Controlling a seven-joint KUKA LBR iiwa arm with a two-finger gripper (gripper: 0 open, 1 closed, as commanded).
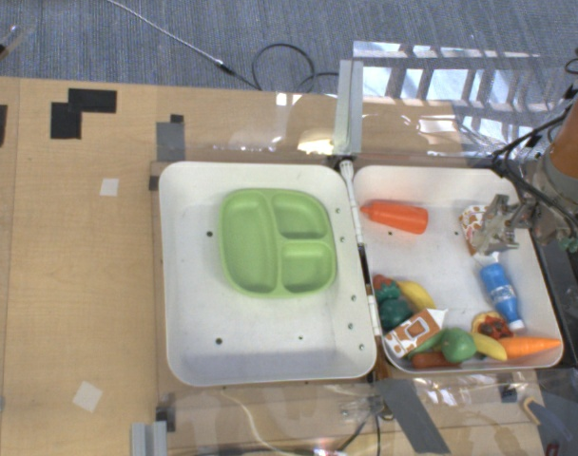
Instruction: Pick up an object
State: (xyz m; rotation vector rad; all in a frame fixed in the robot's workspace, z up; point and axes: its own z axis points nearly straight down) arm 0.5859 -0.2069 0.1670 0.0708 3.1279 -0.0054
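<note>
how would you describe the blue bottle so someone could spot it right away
Look in the right-hand white bin, along its right wall. Below the gripper lies a small blue bottle with a white cap end. It is the only blue thing among the orange, yellow and green toys.

Left bin [189,340]: lying beside the right one, holding a green divided plate [277,242].
Bench [70,283]: wooden, carrying black squares [80,110] at the far left.
Floor [270,12]: grey carpet, a thin cable [175,34] running across it.
Metal frame [441,69]: standing behind the right bin.
</note>
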